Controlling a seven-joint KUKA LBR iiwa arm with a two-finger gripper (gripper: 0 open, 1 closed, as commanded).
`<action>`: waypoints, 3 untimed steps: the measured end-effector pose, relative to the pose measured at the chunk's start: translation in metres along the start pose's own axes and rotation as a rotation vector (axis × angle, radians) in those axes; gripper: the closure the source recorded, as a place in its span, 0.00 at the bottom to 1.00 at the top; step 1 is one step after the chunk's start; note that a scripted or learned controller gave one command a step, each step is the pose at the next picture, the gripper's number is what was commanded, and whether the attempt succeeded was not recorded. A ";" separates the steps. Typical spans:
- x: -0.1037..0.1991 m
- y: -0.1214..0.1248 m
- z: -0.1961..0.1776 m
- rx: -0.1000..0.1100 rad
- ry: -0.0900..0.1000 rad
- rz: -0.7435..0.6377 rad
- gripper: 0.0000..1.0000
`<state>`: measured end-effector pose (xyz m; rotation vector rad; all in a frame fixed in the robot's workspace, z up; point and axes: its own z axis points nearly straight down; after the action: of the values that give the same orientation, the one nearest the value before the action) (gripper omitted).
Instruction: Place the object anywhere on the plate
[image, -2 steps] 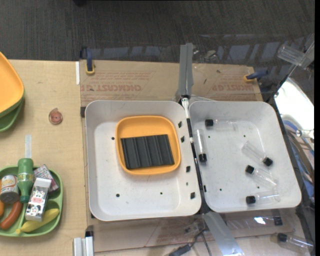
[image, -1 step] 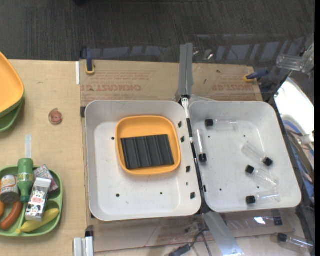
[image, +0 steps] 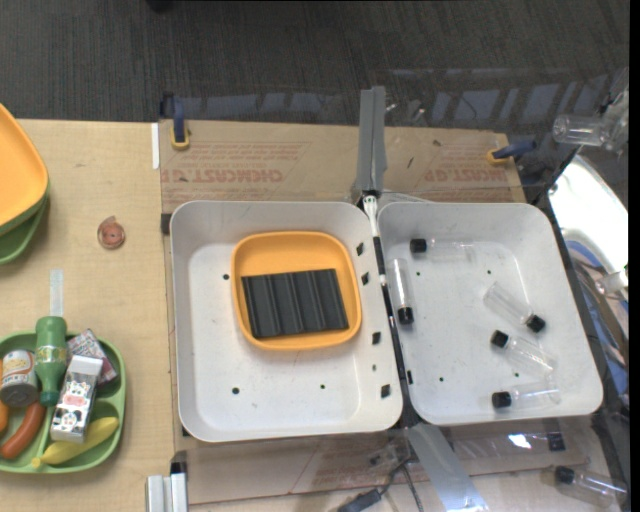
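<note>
On the orange plate (image: 296, 243), left of the frame's centre, lies the black ridged slab (image: 296, 303), flat and within the rim. The plate sits in the upper half of the left bin (image: 290, 400), with bare floor below it. Scattered clear tubes with black caps (image: 515, 308) lie in the right bin (image: 460, 290).

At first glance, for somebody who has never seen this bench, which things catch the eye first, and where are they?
The orange plate stands out most: it sits in the left white bin with a dark ribbed slab lying on it. Next come the clear tubes with black caps scattered in the right white bin. On the far left of the bench, a green plate holds colourful toy food.
</note>
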<state>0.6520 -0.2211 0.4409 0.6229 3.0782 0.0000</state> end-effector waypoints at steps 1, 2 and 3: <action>-0.001 0.000 -0.001 -0.001 -0.002 -0.230 1.00; -0.002 0.002 -0.001 0.000 -0.004 -0.315 1.00; -0.005 0.003 -0.001 -0.001 -0.004 -0.449 1.00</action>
<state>0.6578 -0.2200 0.4422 -0.0782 3.1360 -0.0004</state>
